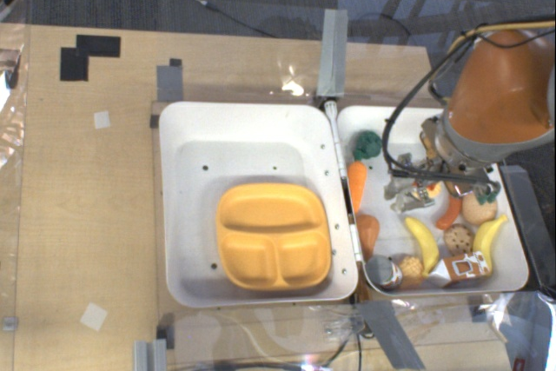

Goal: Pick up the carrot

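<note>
Two bananas (423, 241), one carrot (356, 183)

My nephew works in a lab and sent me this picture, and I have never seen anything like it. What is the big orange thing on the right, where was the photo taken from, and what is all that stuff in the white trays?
The photo comes from one fixed camera above a wooden bench, looking down at a slant. The orange and grey shape is a robot arm reaching in from the right. Its pincer hangs low over the right bin; whether it grips anything is hard to tell from here.

Two shallow white bins sit side by side. The left bin holds a yellow divided tray. The right one holds toy food: a carrot with a green top along its left wall, two bananas, a cookie and other small pieces. The arm is meant to pick up the carrot, which lies apart from the pincer.
</note>
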